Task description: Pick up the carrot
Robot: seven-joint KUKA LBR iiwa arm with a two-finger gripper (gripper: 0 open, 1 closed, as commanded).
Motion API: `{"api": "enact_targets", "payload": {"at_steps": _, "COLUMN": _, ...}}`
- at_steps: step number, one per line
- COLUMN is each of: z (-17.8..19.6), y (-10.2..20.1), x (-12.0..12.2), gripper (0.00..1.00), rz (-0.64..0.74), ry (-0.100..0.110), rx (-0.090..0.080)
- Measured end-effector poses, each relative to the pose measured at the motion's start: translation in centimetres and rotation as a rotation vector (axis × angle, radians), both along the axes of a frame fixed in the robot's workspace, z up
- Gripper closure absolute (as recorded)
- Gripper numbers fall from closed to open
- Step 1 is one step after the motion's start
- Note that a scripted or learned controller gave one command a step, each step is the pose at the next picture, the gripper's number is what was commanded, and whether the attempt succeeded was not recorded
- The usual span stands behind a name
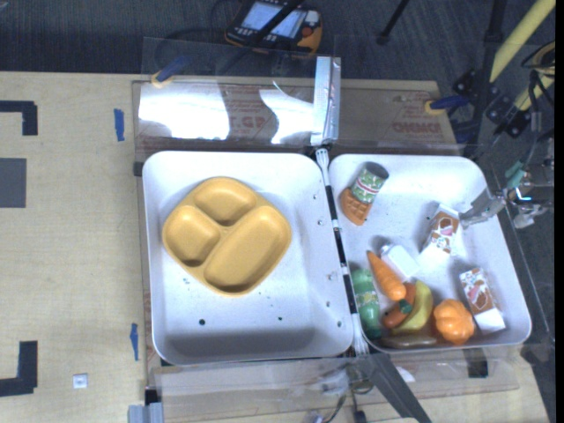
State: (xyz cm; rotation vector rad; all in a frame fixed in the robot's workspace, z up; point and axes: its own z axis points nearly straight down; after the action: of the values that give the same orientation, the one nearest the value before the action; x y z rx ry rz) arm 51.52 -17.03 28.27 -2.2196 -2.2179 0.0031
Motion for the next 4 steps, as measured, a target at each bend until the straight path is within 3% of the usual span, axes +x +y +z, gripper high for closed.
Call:
{"api": "enact_targets", "payload": {"at_steps": 1, "z": -15.9, "y": 4.7, "x": 0.4, "gripper": 0.0, "rz": 0.014, "ry": -0.001, "rx": -0.001}}
{"api": "enact_targets", "payload": {"at_steps": 2, "z": -10.0, "y": 11.7, "x": -2.5, "gripper": 0.0, "rz": -0.016, "ry": -0.001, "rx": -0.002}}
{"api": "enact_targets", "payload": {"at_steps": 3, "z": -18.4, "y": 7.3, "x": -2.7, "gripper": 0.0, "rz": 0.042, "ry": -0.002, "rx": -0.006}}
{"api": "enact_targets", "payload": {"at_steps": 4, "z": -19.6, "y": 7.7, "x": -3.3, "gripper": 0.0, "rz": -0.377, "ry": -0.012, "rx": 0.0}}
